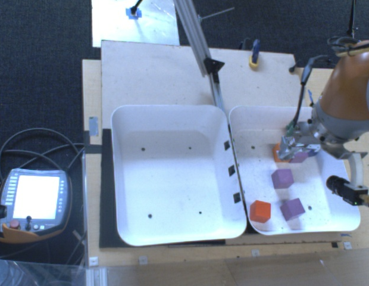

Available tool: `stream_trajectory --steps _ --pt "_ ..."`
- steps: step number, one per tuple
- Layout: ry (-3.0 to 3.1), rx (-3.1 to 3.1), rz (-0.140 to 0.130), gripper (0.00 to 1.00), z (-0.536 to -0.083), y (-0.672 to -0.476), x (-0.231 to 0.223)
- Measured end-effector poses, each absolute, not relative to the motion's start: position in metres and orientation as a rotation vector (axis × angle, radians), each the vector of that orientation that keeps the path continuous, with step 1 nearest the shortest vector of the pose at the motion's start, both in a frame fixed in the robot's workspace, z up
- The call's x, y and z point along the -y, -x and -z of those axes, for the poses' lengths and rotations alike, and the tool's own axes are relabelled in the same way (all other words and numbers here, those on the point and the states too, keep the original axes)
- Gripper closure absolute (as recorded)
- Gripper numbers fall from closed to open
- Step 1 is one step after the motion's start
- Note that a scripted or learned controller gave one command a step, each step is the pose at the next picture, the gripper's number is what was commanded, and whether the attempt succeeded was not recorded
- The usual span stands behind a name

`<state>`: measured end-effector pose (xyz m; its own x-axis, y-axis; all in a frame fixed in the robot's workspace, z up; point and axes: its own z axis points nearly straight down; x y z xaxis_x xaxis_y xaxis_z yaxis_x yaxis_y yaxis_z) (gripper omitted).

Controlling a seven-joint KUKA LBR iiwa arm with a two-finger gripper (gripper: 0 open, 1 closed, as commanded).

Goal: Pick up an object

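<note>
Presumably light and rigid, the purple cube [282, 178] in the right bin [342, 226] is best taken across opposite flat faces, while the state of the gripper [293, 150] above it cannot be told.

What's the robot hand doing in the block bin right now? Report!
Gripper low in the right bin, over an orange block and a purple block. Grip unclear. Loose nearby: two purple cubes, orange cube.

Bright, even light; slightly soft focus
</note>
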<state>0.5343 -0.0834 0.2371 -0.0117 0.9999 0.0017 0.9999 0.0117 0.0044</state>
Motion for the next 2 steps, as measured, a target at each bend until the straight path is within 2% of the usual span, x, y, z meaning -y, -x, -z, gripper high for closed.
stream_trajectory --steps 1,2 --pt "-2.208 -2.235 -0.005 1.00 -0.244 -0.542 0.028" --pt "-2.210 -2.233 -0.003 1.00 -0.231 -0.555 -0.019"
